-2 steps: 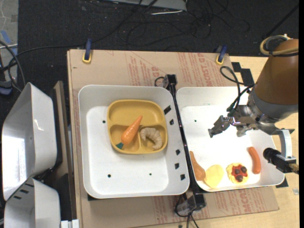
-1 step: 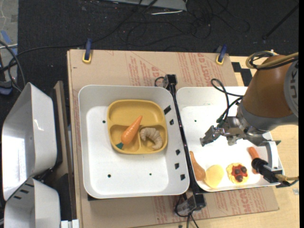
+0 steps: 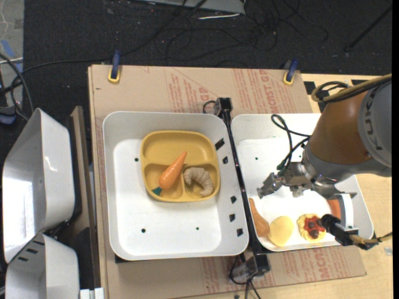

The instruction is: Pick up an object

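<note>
so the biggest worry here is honestly the arm (image 3: 349, 136) itself, that chunky grey and orange thing hangs right over the right bin (image 3: 262, 136) and blocks a good part of it, so any descent is half blind from this angle. the tool (image 3: 283, 184) sits low over the middle of the right bin, with bare white floor under it, and i can't tell how its tips are set, too dark and tangled with the cable to read, and nothing shows between them. candidates for picking are bunched along the near wall of that bin: a pale yellow rounded lump (image 3: 281, 230) that looks smooth and would probably roll or squirt out of a pinch, a bumpy yellow and red piece (image 3: 310, 225) just beside it, and a slim orange tapered thing (image 3: 259, 218) lying right by the wall, which leaves little room for a tip to get behind it. the left bin (image 3: 124, 229) holds a glossy yellow divided plate (image 3: 177, 143) with a carrot (image 3: 173, 170) lying across the divider and a ridged curled shrimp (image 3: 199, 179) in its compartment, both well apart from the tool, and the plate's raised walls could snag a grab. the cardboard covered desk (image 3: 187, 83) looks matte.
</note>
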Available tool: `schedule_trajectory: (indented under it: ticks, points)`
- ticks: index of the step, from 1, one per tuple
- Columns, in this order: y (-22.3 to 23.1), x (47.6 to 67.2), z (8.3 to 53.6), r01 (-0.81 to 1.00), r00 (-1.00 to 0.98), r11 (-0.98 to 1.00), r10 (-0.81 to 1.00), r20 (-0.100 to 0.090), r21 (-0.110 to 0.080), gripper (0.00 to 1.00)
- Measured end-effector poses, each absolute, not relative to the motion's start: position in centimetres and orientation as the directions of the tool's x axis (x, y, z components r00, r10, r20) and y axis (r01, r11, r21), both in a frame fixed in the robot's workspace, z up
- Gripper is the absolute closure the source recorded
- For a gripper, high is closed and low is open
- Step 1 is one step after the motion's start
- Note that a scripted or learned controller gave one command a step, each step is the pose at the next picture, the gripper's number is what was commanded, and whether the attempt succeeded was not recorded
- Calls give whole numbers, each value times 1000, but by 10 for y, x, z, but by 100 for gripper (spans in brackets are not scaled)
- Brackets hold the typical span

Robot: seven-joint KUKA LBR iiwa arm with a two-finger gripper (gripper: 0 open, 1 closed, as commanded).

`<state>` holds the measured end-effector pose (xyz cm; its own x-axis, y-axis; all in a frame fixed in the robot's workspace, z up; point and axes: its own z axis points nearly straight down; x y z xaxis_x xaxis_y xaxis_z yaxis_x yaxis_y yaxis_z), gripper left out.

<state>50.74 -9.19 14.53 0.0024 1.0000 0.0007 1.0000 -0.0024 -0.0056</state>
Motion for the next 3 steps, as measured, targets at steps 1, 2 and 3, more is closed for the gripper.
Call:
schedule_trajectory:
  ticks: [1, 2, 3]
  points:
    - [-91, 508, 158, 1000, 3, -3, 1000, 1, -1, 100]
    - [-95, 516, 219, 1000, -3, 3, 1000, -1, 7, 100]
    - [-84, 518, 269, 1000, -5, 5, 1000, -1, 5, 100]
